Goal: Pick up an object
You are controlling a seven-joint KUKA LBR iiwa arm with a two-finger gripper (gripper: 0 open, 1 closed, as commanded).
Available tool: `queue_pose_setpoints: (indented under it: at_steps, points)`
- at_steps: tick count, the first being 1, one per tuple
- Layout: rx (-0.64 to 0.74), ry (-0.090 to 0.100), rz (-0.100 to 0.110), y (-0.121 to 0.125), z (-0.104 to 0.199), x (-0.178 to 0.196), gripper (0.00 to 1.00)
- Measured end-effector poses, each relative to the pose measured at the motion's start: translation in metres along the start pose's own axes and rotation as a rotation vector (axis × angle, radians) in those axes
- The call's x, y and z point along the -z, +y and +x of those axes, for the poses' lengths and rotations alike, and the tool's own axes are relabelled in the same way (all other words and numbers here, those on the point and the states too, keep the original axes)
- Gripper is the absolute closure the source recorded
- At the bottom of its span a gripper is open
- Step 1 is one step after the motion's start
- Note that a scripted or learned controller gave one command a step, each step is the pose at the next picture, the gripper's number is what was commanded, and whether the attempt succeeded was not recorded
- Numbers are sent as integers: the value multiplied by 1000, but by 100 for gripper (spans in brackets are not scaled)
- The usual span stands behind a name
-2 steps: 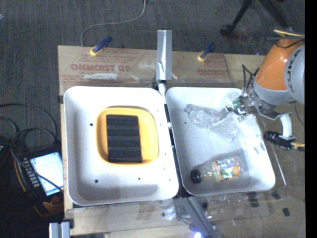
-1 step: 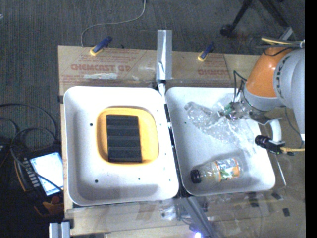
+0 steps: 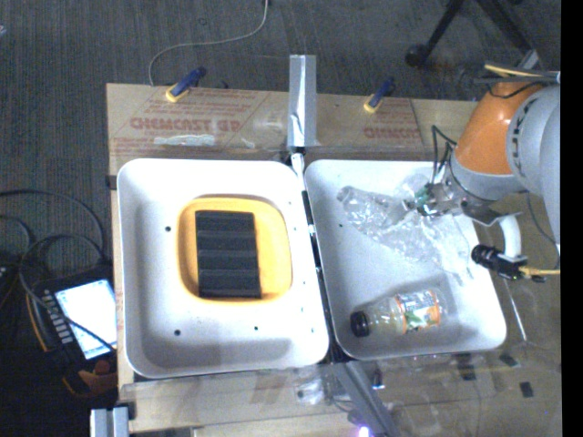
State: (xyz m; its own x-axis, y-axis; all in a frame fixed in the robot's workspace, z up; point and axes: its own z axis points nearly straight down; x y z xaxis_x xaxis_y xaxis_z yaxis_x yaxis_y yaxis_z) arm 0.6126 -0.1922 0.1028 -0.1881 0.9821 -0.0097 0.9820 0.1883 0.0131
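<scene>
The right bin holds a clear plastic bottle with a black cap and an orange label, lying on its side near the front wall. Crumpled clear plastic spreads across the back half of that bin. My gripper is low over the right end of the crumpled plastic, close to the bin's back right corner, and its tip is lost in the glare of the plastic. In the left bin lies a yellow rectangular block with a ribbed black top.
The grey arm with its orange band hangs over the right bin's back right corner. A black knob juts out near the right wall. A metal post stands behind the divider between the bins. Two clamps hold the back board.
</scene>
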Motion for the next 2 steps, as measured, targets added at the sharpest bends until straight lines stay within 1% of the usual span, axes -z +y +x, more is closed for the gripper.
queue_pose_setpoints:
  at_steps: [1, 2]
  points:
    - [-215, 7, 16, -6, -16, 38, 100]
    - [-248, 7, 16, 48, 49, 88, 100]
